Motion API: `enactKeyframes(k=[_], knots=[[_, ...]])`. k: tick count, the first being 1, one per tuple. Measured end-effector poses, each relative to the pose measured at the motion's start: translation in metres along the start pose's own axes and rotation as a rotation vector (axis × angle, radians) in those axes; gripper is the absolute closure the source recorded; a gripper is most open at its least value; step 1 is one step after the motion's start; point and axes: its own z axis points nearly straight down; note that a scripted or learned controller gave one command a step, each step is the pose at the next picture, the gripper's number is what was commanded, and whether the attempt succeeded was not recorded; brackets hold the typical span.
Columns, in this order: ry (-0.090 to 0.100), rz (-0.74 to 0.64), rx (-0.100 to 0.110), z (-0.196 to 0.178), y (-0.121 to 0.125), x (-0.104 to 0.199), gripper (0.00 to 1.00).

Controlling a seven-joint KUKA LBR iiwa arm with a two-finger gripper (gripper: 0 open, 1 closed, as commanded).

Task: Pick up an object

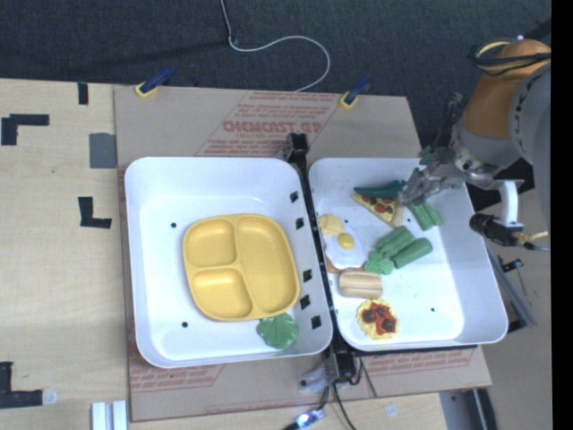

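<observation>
Holding yellow plate, left bin

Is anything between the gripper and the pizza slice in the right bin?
Nothing visible blocks it. The gripper hangs just right of the red-and-yellow toy pizza slice. A dark green leafy toy touches the slice's far edge, and a green toy piece lies beside the gripper.

Red printed lettering appears upside down on the cardboard sheet beneath the two bins, above the left bin's far edge; the characters are too small and inverted to read reliably.
</observation>
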Motion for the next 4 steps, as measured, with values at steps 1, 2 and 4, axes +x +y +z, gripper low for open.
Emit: enactKeyframes(k=[1, 2, 4], knots=[[-0.001, -0.001, -0.003, -0.062, 0.000, 0.007, 1.00], [0.000, 0.000, 0.000, -0.083, 0.001, 0.007, 1.00], [0.002, -0.004, 0.004, -0.094, -0.032, 0.103, 1.00]])
